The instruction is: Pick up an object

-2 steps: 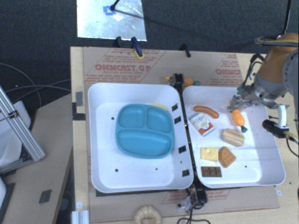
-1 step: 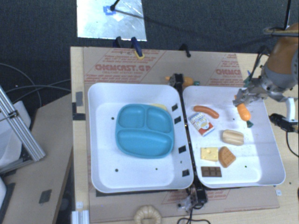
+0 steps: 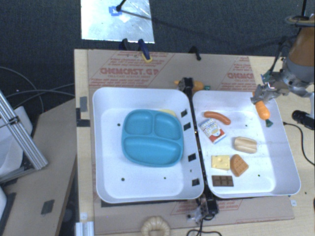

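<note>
Robot lab bench: cardboard sheet (image 3: pixel 162 65) under two white bins (image 3: pixel 110 132), aluminium framing (image 3: pixel 17 136) and cables left of them.

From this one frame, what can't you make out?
- Gripper: finger state too small and blurred to read; whether it grips the carrot is unclear.
- Arm: cut off by the right edge.
- Pale yellow item: mostly hidden behind the blue plate.
- Packet: print too small.

The cardboard sheet (image 3: pixel 147 68) under the bins carries red mirrored lettering at far left and far right; it is not reliably legible.
</note>
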Controlling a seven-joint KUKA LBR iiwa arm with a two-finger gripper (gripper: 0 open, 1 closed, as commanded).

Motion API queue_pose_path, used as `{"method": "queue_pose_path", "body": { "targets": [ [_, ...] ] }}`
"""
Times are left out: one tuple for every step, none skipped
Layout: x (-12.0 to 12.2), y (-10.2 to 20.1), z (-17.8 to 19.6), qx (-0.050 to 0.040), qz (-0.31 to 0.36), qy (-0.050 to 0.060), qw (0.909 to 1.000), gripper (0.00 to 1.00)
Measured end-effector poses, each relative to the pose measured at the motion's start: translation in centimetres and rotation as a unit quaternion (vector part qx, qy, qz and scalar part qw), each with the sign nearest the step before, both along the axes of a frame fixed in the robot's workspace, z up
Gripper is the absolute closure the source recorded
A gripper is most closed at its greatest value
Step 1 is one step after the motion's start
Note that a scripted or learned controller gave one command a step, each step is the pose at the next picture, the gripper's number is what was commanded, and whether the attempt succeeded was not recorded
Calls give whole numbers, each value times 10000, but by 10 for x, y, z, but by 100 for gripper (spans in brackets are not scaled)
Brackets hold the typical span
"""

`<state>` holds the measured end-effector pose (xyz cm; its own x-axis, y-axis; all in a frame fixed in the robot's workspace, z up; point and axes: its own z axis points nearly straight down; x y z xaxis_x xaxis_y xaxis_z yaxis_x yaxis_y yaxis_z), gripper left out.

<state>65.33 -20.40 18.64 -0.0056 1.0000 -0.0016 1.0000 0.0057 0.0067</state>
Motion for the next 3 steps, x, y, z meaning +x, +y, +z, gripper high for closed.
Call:
{"method": "queue_pose_path", "body": {
  "targets": [
    [2, 0, 42, 0, 3, -1, 10000, 100],
    [-27, 43, 52, 10, 8, 32, 10000, 100],
    [-61, 84, 39, 15, 8, 44, 10000, 100]
  ]
}}
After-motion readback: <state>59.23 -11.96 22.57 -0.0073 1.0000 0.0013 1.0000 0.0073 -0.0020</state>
